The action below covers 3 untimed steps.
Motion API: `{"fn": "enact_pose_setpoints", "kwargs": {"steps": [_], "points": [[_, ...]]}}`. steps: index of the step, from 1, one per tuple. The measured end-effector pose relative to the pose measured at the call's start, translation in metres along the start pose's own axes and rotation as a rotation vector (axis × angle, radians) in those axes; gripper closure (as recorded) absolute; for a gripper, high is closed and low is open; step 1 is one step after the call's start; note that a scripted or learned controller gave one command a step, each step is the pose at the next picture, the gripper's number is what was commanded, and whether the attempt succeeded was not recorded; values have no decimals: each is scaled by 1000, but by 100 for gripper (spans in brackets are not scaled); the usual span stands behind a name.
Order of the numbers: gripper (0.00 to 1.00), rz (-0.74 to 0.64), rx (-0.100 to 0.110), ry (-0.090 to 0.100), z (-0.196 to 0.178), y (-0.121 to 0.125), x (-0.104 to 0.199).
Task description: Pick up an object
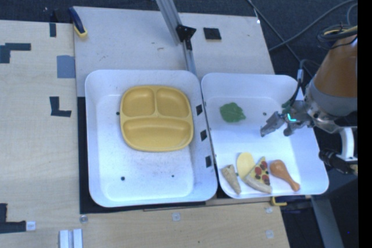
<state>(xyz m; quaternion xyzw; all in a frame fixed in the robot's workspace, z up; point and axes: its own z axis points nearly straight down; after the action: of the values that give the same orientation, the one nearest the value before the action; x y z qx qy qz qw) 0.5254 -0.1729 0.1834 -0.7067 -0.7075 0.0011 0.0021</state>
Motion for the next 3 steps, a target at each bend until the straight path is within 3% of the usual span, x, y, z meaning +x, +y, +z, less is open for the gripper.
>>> {"fn": "enact_pose_setpoints", "kwargs": {"steps": [1,3], "points": [[0,0,-2,-1,-1,1,0],[0,1,-5,-4,99,-9,-2]]}}
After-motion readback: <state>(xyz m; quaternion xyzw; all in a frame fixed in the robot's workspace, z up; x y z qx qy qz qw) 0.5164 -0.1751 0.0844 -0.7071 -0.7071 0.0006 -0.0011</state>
